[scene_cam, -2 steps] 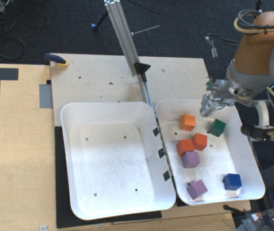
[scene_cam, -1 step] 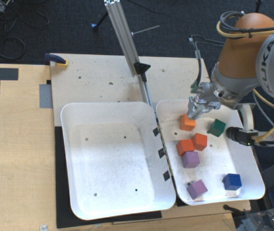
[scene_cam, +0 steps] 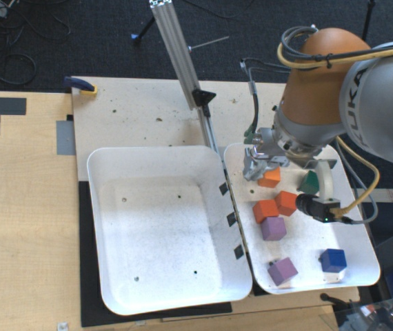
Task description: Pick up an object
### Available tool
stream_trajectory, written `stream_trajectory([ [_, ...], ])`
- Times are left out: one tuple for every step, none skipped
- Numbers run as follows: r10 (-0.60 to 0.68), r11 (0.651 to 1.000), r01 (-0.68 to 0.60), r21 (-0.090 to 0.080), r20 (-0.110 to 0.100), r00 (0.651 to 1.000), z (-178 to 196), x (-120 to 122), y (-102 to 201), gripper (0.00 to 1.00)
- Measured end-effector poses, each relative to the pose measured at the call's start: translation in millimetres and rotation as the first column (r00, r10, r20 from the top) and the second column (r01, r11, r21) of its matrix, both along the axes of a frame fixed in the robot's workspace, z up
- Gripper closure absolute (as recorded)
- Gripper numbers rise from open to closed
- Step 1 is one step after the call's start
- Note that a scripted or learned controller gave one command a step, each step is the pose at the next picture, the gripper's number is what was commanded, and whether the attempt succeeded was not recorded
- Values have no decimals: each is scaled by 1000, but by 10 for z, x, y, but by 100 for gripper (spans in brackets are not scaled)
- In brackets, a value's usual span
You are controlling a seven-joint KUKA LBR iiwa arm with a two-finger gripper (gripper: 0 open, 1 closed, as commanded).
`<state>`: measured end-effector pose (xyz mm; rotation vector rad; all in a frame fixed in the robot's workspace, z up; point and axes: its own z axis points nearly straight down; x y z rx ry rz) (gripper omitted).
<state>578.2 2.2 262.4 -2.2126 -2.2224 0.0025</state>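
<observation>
Right bin (scene_cam: 362,271), shallow white plastic, near to far: blue cube (scene_cam: 333,259) and purple cube (scene_cam: 282,270) nearest; second purple cube (scene_cam: 273,228); two orange-red cubes (scene_cam: 266,209) (scene_cam: 287,203) side by side; dark green block (scene_cam: 310,182); orange block (scene_cam: 270,178) directly beside the metal end effector (scene_cam: 254,165); whether it is spread or pinching cannot be told. Left bin (scene_cam: 155,233), speckled white. Counter (scene_cam: 134,116), pale, spotted, beyond.

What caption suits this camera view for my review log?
Grey KUKA arm's gripper poised over an orange block in the right white bin, among purple, blue and green blocks.
</observation>
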Motion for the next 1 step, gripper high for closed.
stream_trajectory([
  [0, 1000, 0, -1, -2, 1000, -194, -208, 487, 100],
])
